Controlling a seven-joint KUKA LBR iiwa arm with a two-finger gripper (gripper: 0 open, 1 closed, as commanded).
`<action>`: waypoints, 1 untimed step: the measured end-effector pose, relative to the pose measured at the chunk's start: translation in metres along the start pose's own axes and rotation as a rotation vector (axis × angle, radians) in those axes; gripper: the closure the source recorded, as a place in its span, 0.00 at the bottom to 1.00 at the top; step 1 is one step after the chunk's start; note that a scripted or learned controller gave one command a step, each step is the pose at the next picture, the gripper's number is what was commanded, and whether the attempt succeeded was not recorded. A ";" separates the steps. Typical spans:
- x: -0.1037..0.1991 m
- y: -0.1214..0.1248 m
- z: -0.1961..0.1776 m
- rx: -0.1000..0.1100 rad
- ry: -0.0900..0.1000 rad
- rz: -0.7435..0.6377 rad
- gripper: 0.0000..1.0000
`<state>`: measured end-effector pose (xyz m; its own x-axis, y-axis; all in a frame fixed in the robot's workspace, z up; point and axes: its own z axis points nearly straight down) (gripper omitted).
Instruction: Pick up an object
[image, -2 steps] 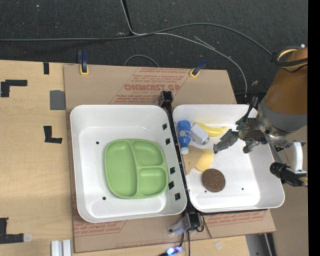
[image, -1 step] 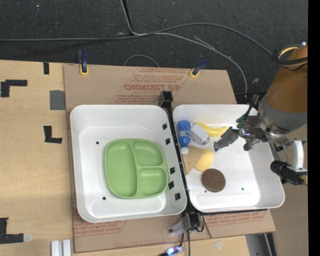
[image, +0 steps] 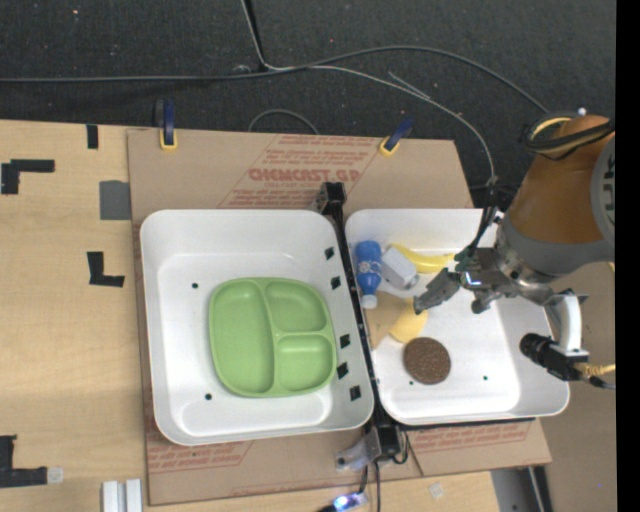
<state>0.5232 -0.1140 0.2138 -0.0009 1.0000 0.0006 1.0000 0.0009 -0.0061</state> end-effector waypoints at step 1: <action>-0.005 -0.007 0.048 0.000 0.000 0.001 0.00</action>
<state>0.5154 -0.1191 0.1657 0.0001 1.0000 0.0007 1.0000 -0.0001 -0.0059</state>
